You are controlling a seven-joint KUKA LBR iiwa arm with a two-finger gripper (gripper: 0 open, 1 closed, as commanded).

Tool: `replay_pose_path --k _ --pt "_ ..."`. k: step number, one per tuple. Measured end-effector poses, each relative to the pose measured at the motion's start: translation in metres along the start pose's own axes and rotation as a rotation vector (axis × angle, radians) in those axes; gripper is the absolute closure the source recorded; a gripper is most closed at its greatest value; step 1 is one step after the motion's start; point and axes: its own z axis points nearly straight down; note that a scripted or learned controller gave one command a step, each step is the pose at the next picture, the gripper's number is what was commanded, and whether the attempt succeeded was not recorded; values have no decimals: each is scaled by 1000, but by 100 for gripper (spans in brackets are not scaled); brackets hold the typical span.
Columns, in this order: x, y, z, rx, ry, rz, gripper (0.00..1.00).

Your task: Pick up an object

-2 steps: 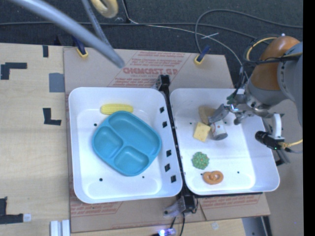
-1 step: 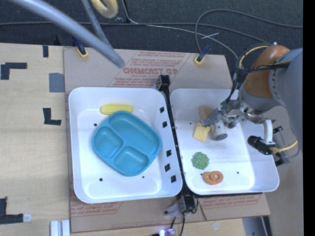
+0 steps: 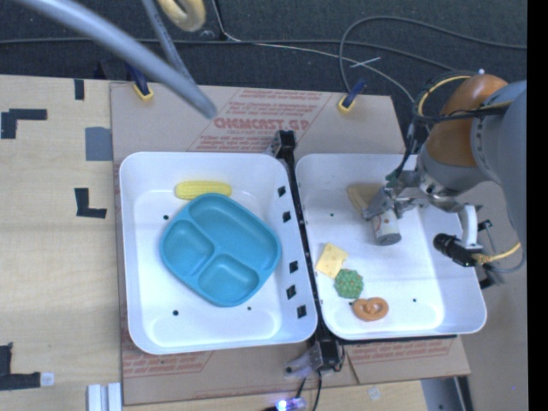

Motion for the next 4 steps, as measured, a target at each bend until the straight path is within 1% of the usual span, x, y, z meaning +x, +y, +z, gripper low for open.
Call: replay_pose_path --k 1,2,3,4 --pt "-3 6 -44 8 2 2 100" --pt "2 3 -105 6 2 2 100" --pt "2 3 -110 10 3 2 100" --pt "61 2 -118 11 5 -3 100"
